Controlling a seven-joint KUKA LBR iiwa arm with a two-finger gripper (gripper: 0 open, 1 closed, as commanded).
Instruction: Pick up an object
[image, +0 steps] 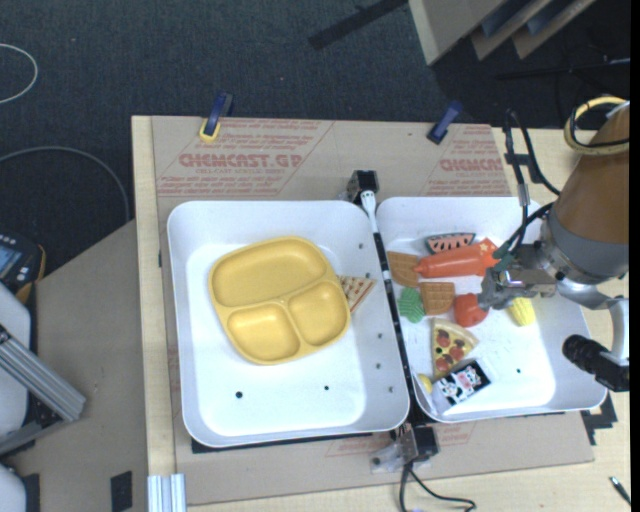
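My gripper (497, 290) is down inside the right shallow white plastic bin (530, 395), over the toy food pile. Can't tell whether I'm released or clenched; the wrist housing blocks the tips from above. Nothing visibly between them, so no grasp to report.

Candidates, relative to me:
- small red rounded toy, tomato-like (470, 309): directly below-left of me, touching or nearly so; can't tell which.
- long orange-red plastic carrot-shaped toy (455, 263): just up-left of me, its right end reaching under my wrist.
- small yellow toy piece, corn-like (521, 312): just beside me on the near-right side.
- tan square cracker toy (436, 296): left of me, next to the red one.
- watermelon slice toy, red with dark rind (449, 242): further up-left, behind the carrot.
- green leafy toy (411, 304): further left, near the bin's left wall.
- pizza slice toy (451, 346): nearer the camera than me, down-left.
- black-and-white patterned block (462, 381): beyond the pizza slice, near the bin's front edge.

Well to my left, the left white bin (290, 415) holds a yellow three-compartment plastic plate (277, 298) lying flat, with a tan waffle-textured wedge (356, 290) at its right rim.

Both bins sit on a brown cardboard sheet (300, 155) held by blue clamps (214, 117).
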